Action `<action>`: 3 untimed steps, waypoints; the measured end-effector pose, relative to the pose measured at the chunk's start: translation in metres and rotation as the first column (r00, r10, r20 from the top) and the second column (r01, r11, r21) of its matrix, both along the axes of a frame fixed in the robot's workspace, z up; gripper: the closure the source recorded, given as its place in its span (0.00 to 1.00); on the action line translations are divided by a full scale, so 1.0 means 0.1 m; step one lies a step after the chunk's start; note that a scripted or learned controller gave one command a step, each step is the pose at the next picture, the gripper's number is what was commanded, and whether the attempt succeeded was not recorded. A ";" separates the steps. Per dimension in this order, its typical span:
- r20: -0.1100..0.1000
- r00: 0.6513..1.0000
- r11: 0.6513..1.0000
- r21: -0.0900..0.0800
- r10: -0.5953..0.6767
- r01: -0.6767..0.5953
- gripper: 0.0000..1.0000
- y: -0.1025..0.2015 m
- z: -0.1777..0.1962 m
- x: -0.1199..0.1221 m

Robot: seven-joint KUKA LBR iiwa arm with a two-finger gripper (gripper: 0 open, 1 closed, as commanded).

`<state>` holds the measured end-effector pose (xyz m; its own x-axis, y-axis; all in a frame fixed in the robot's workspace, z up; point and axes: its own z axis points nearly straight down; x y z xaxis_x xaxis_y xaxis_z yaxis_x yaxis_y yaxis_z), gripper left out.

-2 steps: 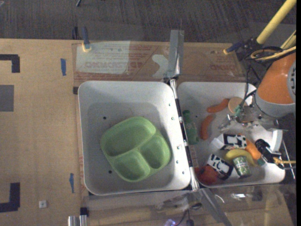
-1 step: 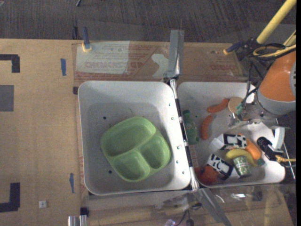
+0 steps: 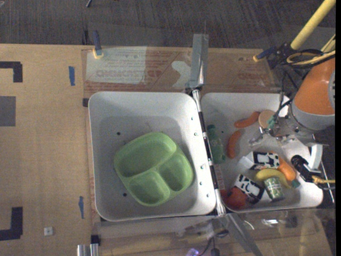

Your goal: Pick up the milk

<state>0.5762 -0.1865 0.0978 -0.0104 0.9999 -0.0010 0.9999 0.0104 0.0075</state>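
Closest to the lens, the bench (image 3: 42, 143) carries two white bins, the left bin (image 3: 101, 121) holding a green tray (image 3: 153, 168). Over the right bin (image 3: 224, 108) the pincer (image 3: 277, 134) hovers in approach, its spread impossible to tell. Just below-left lies the cow-patterned milk (image 3: 265, 159); next it must descend squarely onto it.

No text can be read: the sheet (image 3: 121, 64) taped to the bench at twelve o'clock of the left bin (image 3: 101, 111) bears printed lines too blurred to make out.
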 end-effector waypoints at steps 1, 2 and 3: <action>-0.003 0.988 0.988 0.000 0.157 -0.157 0.00 -0.04 -0.11 -0.25; -0.006 0.985 0.985 0.002 0.173 -0.173 0.00 0.50 -0.04 -0.38; 0.000 0.985 0.985 -0.003 0.170 -0.170 1.00 0.48 0.07 -0.37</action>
<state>0.5396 -0.1382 0.1049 -0.1800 0.9837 -0.0036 0.9836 0.1800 0.0075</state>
